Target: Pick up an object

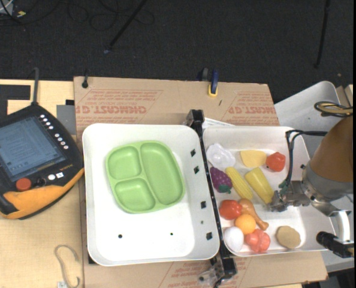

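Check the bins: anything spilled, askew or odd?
Nothing spilled. The green tray sits slightly rotated in the left bin. The toy food is crowded in the right bin, all inside its rim. The tool is low beside the corn.

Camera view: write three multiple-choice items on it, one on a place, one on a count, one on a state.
1. Where does the green tray lie?
A. left bin
B. right bin
C. on the cardboard

2. How many compartments has the tray?
A. two
B. three
C. five

3. How do the tray's compartments stand?
A. bare
B. filled with fruit
C. covered by a lid

Key: 1 A, the tray sits in the left bin, while the toy food lies in the right bin. 2 B, two ridges split it into three. 3 A, plain green plastic shows in each.

The end effector is low in the right bin beside the yellow corn.
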Controlling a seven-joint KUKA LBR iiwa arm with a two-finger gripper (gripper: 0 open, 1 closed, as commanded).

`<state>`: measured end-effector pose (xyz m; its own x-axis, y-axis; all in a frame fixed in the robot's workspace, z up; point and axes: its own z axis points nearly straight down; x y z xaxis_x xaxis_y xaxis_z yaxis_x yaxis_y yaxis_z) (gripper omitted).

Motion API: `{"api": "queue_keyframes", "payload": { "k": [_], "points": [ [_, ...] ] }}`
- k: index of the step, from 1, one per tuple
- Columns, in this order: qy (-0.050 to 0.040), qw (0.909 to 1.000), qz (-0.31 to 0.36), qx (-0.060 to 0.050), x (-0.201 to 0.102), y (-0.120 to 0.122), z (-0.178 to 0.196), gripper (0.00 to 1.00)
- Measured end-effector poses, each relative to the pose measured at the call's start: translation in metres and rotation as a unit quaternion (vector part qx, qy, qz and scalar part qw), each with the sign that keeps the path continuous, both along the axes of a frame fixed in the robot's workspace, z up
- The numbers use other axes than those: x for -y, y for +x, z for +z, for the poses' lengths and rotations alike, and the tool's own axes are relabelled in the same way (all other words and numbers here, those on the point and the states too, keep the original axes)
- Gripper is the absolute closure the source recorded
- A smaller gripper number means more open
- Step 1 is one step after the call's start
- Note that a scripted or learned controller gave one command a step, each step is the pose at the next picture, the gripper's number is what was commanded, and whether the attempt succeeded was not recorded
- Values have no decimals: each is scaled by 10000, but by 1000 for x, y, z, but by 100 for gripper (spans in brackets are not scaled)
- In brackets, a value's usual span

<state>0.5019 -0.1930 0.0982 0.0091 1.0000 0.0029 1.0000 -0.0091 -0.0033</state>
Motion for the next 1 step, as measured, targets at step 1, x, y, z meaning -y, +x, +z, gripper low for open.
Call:
{"api": "queue_keyframes", "payload": {
  "k": [1],
  "points": [
    [-14,10000,45,20,2,-1,63,100]
  ]
}}
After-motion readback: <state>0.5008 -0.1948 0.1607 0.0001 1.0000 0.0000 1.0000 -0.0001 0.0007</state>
